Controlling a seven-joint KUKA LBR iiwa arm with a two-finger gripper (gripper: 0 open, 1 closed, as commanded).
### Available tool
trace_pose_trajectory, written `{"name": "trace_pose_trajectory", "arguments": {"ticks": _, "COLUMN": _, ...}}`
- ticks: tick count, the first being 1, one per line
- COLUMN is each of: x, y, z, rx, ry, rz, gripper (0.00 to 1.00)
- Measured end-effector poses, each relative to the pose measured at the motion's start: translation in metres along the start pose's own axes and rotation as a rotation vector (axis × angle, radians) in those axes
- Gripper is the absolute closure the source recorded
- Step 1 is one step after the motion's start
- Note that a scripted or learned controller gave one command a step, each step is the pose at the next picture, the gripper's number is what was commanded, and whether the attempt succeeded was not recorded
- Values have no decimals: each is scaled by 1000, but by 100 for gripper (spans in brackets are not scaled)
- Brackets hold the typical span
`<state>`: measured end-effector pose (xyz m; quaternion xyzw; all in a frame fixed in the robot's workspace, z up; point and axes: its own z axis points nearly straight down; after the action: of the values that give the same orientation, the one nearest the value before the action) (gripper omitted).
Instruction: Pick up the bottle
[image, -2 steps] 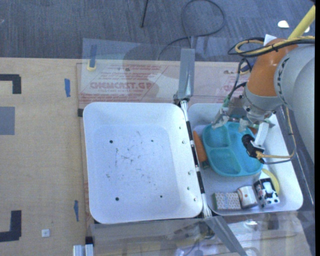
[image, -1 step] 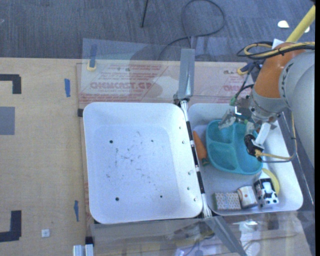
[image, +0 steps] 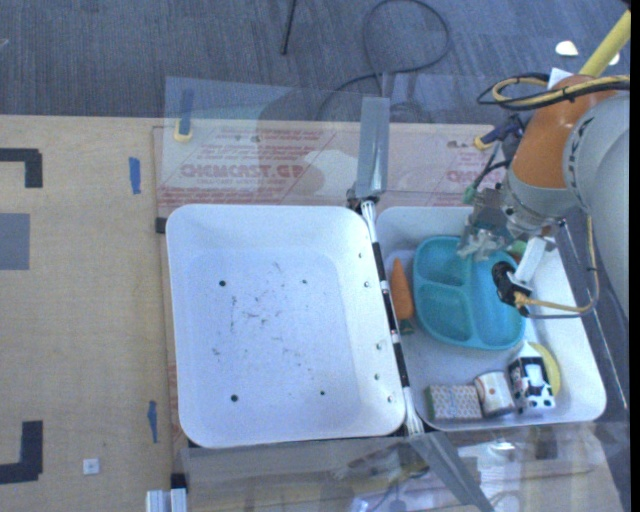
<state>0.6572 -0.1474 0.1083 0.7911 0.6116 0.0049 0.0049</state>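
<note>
A small white and brown bottle lies on its side near the front edge of the right bin. The gripper hangs over the far right corner of a blue divided tray, well behind the bottle and apart from it. Nothing shows in the gripper's grasp. The grey arm with its orange band comes in from the upper right.
An orange carrot-shaped piece lies along the right bin's left wall. A speckled block sits left of the bottle, and a black and white item with a yellow banana sits right of it. The left bin adjoins.
</note>
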Motion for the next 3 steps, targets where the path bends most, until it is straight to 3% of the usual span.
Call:
{"name": "trace_pose_trajectory", "arguments": {"ticks": 1, "x": 0, "y": -1, "z": 3, "rx": 2, "ry": -1, "rz": 0, "gripper": 0}}
{"name": "trace_pose_trajectory", "arguments": {"ticks": 2, "x": 36, "y": 0, "z": 14, "rx": 12, "ry": -20, "rz": -18, "gripper": 0}}
{"name": "trace_pose_trajectory", "arguments": {"ticks": 3, "x": 51, "y": -43, "z": -94, "rx": 12, "ry": 0, "rz": -247, "gripper": 0}}
